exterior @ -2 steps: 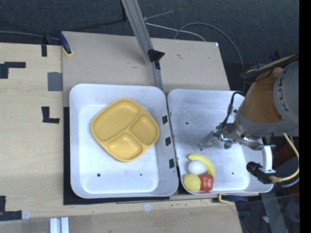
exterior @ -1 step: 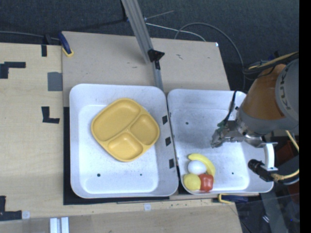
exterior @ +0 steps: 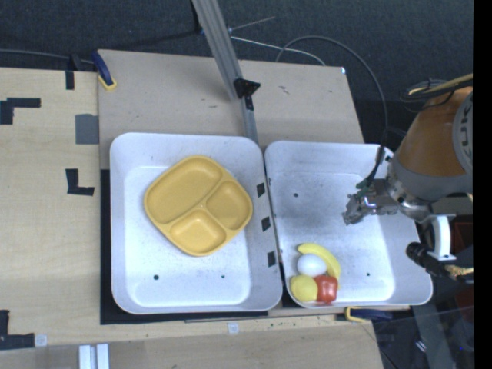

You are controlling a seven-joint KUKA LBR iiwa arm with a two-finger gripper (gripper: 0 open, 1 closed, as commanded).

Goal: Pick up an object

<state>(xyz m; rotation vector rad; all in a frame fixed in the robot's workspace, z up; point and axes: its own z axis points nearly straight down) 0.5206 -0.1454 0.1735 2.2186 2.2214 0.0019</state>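
In the right bin [exterior: 323, 167], near its front-left corner, lies a small cluster: a yellow banana [exterior: 324, 254], a white egg-shaped ball [exterior: 310, 265], a yellow lemon-like fruit [exterior: 303, 287] and a small red piece [exterior: 327, 288]. My gripper [exterior: 356, 210] hangs over the right half of that bin, up and to the right of the cluster and apart from it. Nothing shows between its fingers.
The left bin [exterior: 134, 283] holds a yellow three-compartment plate [exterior: 198, 204]. A grey metal pole [exterior: 223, 44] slants down from the top to the seam between the bins. The arm's orange band [exterior: 434, 141] stands at the right edge.
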